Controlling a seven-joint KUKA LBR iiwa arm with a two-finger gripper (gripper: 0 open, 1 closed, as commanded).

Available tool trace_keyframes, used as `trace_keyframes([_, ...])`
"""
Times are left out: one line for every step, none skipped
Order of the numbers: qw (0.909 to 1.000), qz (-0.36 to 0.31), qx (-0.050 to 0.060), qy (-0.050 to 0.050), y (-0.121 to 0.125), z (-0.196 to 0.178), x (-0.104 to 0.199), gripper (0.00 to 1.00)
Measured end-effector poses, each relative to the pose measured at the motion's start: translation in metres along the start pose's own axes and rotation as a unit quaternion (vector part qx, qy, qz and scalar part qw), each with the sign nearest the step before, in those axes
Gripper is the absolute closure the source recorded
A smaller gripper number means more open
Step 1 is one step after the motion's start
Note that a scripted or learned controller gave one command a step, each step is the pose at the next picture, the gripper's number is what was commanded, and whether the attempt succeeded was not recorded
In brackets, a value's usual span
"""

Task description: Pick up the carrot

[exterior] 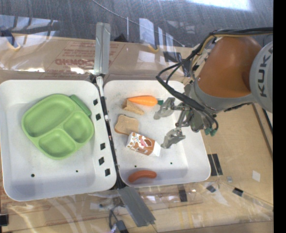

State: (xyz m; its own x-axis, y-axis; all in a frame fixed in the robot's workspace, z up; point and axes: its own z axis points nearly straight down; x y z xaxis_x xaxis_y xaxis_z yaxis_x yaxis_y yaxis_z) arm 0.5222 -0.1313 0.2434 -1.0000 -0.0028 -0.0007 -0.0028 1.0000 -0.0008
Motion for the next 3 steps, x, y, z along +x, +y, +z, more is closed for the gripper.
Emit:
trace_keyframes([0.9900,-0.141,-0.002,0.002,-0.078,0.099,-0.011,0.00])
trace_keyframes([0.9715,-0.237,-0.001,0.000,-0.078,0.152,-0.086,0.00])
trace_keyframes([0.9885,-0.151,0.000,0.008,-0.060,0.150,-0.132,0.00])
